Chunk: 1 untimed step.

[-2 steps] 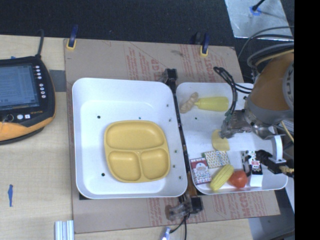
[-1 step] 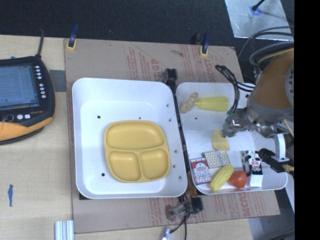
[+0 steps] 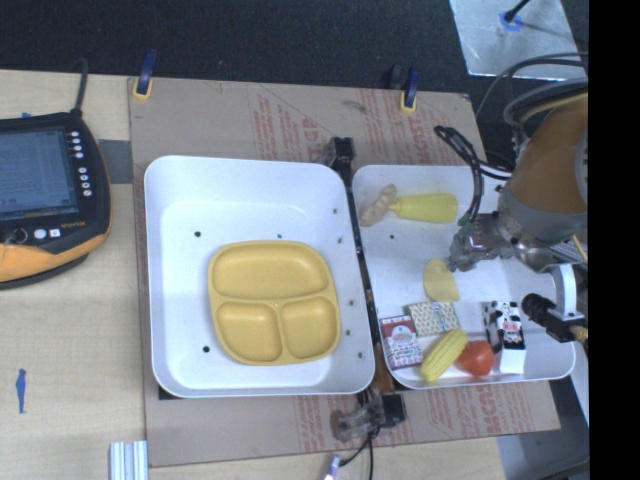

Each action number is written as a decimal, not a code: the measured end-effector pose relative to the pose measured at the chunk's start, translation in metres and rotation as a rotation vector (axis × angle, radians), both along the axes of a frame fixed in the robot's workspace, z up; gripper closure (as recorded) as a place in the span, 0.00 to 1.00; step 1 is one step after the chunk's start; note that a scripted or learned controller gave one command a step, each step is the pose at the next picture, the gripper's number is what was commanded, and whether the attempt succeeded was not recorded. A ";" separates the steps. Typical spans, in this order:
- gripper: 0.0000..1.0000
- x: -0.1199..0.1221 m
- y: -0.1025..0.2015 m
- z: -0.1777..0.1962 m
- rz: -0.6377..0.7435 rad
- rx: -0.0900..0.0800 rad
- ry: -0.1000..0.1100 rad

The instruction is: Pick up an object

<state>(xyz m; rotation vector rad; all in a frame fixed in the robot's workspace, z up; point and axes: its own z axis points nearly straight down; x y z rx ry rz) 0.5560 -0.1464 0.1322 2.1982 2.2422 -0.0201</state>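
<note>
Premises are a robotics lab. Evidence: a grey and orange robot arm [image 3: 545, 183] at right; a teach pendant [image 3: 45, 193] on the tabletop [image 3: 60, 368] at left; cardboard sheet [image 3: 250, 118] clamped by blue clips [image 3: 145, 73]; two white bins [image 3: 180, 208] fixed side by side.

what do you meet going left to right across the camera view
black-and-orange handheld tablet controller → yellow plastic divided tray in the left white bin → small red-and-white carton → red tomato-like ball → grey-and-orange arm

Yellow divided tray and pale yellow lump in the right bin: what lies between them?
In the camera view, the two bins' adjoining rims and bare white floor.
</note>
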 end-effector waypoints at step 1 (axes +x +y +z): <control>1.00 -0.013 0.057 0.060 -0.011 0.008 -0.007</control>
